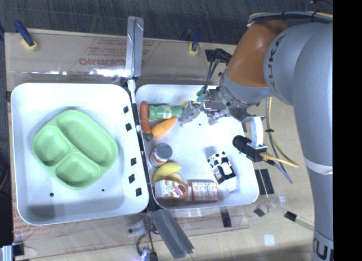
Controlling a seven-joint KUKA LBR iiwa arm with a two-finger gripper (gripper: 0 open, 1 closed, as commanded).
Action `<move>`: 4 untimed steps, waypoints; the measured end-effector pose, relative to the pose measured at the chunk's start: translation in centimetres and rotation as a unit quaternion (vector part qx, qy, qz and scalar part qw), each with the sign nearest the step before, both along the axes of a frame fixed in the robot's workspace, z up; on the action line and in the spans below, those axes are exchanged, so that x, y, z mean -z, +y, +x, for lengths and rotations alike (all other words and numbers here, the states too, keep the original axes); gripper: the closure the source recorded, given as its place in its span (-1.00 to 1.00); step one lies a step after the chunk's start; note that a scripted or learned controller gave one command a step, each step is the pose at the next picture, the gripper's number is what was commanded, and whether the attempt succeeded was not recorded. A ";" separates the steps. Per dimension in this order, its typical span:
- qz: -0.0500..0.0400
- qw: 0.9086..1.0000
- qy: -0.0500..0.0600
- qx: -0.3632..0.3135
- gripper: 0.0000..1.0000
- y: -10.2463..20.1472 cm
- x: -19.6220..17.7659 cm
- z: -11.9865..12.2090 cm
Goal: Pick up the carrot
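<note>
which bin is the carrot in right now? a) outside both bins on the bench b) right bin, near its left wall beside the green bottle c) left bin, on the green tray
b: the carrot lies in the right bin, close to its left wall and just below the green bottle; the green tray sits in the left bin.

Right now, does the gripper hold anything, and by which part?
Nothing is held. The gripper hovers in the right bin, just right of the carrot, which lies on the bin floor.

The grey arm reaches in from the right, its tool [193,113] lowered, wrist bent leftward.
</note>
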State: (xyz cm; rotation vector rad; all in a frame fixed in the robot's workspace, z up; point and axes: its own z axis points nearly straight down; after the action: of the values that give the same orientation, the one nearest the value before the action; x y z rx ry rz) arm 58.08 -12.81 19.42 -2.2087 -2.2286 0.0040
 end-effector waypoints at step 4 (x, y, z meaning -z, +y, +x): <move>-0.001 0.997 -0.001 -0.077 1.00 2.6 8.3 0.8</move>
State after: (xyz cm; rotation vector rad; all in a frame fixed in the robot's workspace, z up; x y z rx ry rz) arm 58.85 -10.25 11.13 -2.0334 -2.3933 0.0060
